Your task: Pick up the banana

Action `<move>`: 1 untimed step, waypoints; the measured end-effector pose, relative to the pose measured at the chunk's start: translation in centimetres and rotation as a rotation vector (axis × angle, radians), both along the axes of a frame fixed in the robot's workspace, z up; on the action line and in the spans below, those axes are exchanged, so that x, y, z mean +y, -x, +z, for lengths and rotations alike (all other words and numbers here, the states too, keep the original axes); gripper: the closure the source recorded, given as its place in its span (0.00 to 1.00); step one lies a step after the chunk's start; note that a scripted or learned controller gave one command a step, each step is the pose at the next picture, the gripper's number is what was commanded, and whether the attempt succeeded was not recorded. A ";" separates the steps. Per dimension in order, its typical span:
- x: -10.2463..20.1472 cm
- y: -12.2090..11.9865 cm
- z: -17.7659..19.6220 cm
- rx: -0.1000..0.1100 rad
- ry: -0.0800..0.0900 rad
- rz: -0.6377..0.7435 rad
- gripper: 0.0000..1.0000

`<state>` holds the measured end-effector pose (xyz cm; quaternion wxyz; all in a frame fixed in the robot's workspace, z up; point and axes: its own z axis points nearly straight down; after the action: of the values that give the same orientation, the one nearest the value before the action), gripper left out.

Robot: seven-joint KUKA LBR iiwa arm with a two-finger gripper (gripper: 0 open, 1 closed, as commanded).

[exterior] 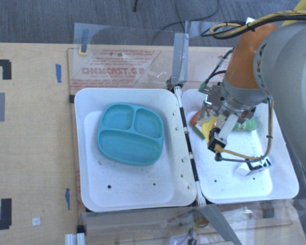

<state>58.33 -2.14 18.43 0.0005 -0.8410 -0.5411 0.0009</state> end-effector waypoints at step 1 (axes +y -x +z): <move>0.1 0.0 0.9 0.000 0.002 0.004 1.00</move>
<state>58.38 -2.02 19.37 -0.0002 -0.8398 -0.5430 0.0015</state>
